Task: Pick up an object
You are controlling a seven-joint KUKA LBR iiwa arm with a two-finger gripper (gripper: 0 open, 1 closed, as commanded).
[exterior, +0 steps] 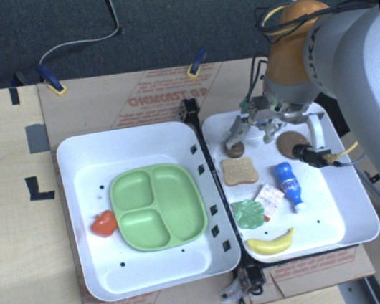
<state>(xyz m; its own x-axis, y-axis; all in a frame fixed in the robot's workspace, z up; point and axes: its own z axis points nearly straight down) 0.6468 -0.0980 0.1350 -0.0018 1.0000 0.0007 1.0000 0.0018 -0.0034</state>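
Observation:
My gripper (252, 139) hangs over the back of the right bin (354, 217), open, with nothing between its spread fingers. One fingertip (235, 145) comes down just behind a slice of bread (239, 171), onto a small dark brown spot that I cannot make out. A round brown disc (291, 143) lies just right of the other finger. Further forward lie a blue bottle (288, 185), a white and red packet (271, 197), a green leafy piece (248, 214) and a yellow banana (272, 243).
The left bin (75, 160) holds a green divided plate (159, 206) and a red fruit-like object (103, 224) at the plate's left edge. A black divider (210, 180) runs between the bins. The grey arm (350, 68) covers the right bin's back right corner.

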